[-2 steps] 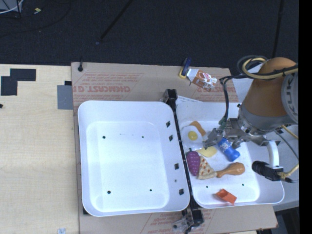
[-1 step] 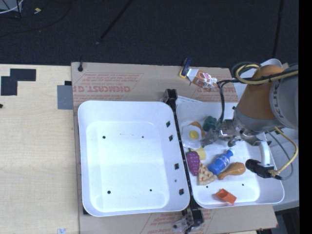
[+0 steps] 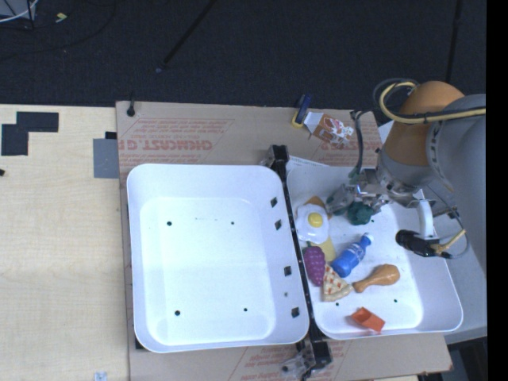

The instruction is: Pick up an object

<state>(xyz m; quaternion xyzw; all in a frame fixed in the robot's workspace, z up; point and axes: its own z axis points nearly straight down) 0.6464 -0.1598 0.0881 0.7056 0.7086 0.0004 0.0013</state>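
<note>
My gripper (image 3: 355,200) hangs low over the back of the right bin (image 3: 441,302), reaching in from the right. A dark green toy (image 3: 363,212) lies right under its tip, touching or nearly so; I cannot tell whether it is gripped. Further forward lie a fried-egg toy (image 3: 313,222), a purple piece (image 3: 314,264), a blue bottle (image 3: 351,255), a pizza slice (image 3: 334,286), a tan drumstick (image 3: 379,277) and a red block (image 3: 367,319).
The left bin (image 3: 206,268) sits beside the right one, divided from it by a black clamp strip (image 3: 290,236). A small printed packet (image 3: 332,130) and a blue-yellow item (image 3: 302,111) lie on the cardboard behind the bins.
</note>
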